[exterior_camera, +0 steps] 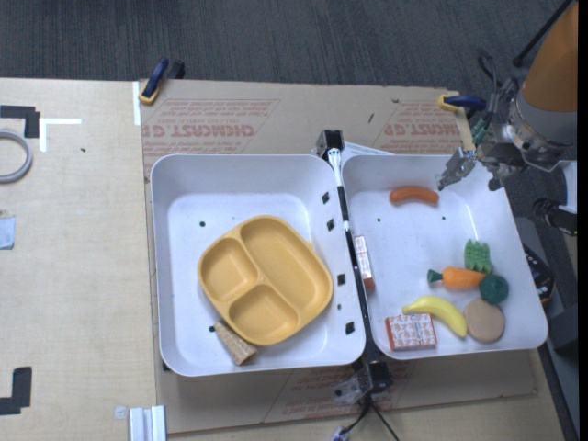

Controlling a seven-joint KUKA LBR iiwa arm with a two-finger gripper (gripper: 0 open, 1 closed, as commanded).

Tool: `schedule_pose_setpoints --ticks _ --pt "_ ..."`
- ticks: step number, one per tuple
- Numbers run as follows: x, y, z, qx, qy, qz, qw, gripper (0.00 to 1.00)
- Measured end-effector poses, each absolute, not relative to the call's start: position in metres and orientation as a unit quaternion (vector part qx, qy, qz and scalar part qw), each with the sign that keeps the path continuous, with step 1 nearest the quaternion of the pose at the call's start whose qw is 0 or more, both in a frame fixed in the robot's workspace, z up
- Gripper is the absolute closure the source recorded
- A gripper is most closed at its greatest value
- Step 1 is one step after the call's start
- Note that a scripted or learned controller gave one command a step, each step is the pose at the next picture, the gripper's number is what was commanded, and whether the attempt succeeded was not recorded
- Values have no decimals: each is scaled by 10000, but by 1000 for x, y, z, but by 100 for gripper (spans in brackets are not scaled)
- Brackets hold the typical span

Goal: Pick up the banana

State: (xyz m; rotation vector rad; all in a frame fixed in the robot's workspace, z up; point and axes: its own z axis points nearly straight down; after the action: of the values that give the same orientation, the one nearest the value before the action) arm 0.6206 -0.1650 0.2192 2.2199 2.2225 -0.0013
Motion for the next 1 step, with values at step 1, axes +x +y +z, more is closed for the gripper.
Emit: schedule_pose_setpoints --ticks 1 --pt "546 -121 155 7056 7086 -3 -3 0"
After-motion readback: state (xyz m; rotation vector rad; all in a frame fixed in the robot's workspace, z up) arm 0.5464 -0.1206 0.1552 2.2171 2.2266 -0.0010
